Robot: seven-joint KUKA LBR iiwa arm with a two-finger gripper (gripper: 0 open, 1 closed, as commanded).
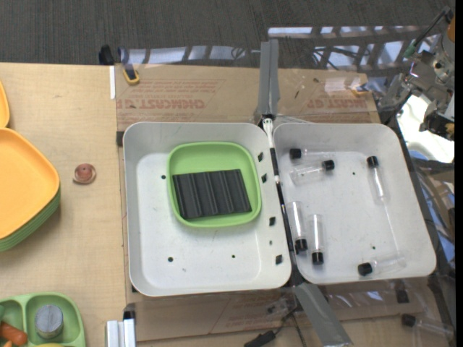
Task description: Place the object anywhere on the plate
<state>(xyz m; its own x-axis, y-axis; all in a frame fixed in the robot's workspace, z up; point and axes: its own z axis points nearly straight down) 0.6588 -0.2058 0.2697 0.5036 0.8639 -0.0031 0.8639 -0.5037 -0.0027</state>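
My gripper (pixel 440 56) sits at the upper right, cut off; I cannot tell its state. Clear capped tubes (pixel 316 237), faint, lie in the right bin (pixel 405 157). The green plate (pixel 214 157) holds a dark ridged block (pixel 211 194).

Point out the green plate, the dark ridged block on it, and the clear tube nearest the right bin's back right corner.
green plate (pixel 181 159): camera view, on its bare left rim.
dark ridged block (pixel 213 194): camera view, on the middle of its top face.
clear tube (pixel 377 179): camera view, on its transparent body below the black cap.
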